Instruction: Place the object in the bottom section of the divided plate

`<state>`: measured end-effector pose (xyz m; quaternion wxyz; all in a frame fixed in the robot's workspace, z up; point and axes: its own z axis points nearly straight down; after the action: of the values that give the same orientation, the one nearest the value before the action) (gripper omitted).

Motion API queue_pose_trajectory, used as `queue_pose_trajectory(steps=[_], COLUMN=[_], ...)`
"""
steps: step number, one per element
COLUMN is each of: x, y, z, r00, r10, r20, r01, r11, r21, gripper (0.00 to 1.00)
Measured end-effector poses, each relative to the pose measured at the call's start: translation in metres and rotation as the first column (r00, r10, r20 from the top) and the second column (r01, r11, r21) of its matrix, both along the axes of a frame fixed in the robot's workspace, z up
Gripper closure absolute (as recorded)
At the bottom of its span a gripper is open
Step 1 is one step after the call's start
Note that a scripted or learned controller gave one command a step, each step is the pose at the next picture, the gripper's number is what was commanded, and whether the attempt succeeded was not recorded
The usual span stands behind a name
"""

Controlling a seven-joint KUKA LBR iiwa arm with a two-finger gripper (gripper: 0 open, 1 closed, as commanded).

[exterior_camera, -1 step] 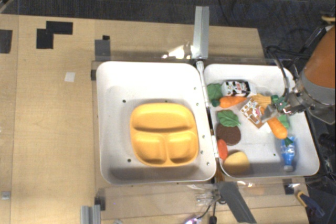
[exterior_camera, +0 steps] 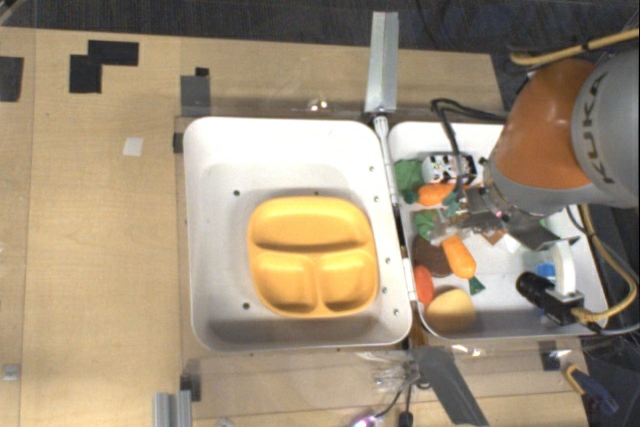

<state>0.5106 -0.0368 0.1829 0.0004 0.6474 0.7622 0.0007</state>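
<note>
Orange band (exterior_camera: 545, 130) over hidden hand

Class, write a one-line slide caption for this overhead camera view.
KUKA arm's gripper over toy foods in the right bin; yellow divided plate waits in the left bin.

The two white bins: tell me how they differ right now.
The left bin holds one thing, a yellow divided plate; the right bin holds a jumble of small toy foods, among them a carrot. The arm's gripper hangs over the right bin, while nothing hangs over the left bin. Both are shallow, white and set side by side.
</note>
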Motion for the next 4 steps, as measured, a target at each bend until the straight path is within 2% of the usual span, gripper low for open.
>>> queue_pose_trajectory(steps=[1, 2, 3, 4], x=[0.02, 0.052, 0.064, 0.038], y=[0.065, 0.144, 0.225, 0.213], z=[0.0, 0.021, -0.074, -0.037], r00=[0.997, 0.999, 1.0, 0.992], r10=[0.082, 0.033, 0.013, -0.124], r20=[0.0, 0.0, 0.016, -0.002], r01=[-0.082, -0.033, -0.013, 0.124], r11=[0.997, 0.999, 1.0, 0.992], r21=[0.0, 0.0, 0.004, 0.0], gripper=[1.0, 1.0, 1.0, 1.0])
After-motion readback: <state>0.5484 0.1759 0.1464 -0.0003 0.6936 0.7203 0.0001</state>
